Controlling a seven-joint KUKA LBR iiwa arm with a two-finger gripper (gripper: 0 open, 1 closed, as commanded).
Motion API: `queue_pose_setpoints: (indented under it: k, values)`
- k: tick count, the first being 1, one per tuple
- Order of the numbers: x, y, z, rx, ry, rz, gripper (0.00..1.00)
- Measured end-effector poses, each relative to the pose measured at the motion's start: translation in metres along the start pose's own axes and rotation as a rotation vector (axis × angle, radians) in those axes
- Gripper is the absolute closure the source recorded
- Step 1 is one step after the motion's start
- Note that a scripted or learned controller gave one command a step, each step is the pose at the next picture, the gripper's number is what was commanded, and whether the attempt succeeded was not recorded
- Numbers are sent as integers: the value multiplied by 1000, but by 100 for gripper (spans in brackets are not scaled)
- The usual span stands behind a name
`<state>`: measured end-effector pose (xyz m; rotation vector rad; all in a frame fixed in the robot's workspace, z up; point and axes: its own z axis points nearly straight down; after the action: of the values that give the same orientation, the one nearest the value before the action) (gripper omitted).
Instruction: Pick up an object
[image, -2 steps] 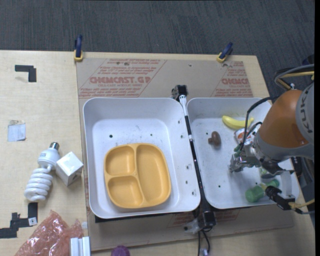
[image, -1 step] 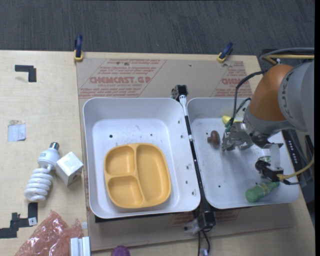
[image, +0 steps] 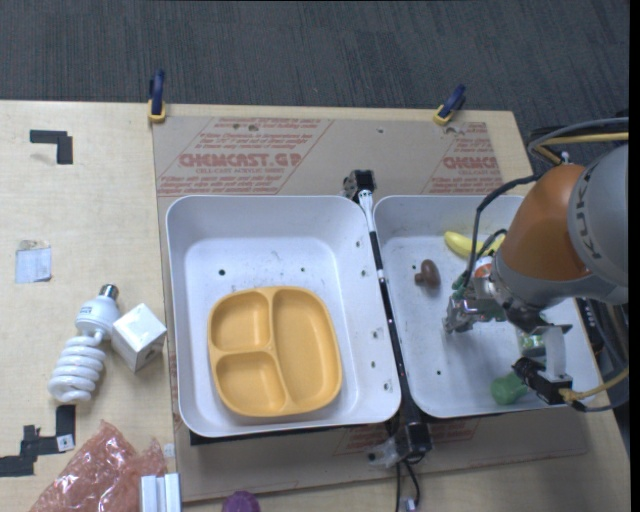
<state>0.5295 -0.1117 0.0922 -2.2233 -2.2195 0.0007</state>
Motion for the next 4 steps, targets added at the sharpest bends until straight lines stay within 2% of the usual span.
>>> queue_pose_setpoints:
  k: [1, 2, 3, 4]
  values:
    - [14, 50, -1, -1, 0, -2, 0]
    - [14, 50, -11, -2, -1, -2, 100]
    - [14, 50, -11, -2, -1, -2, 0]
    - [5, -7, 0, 0, 0, 0, 0]
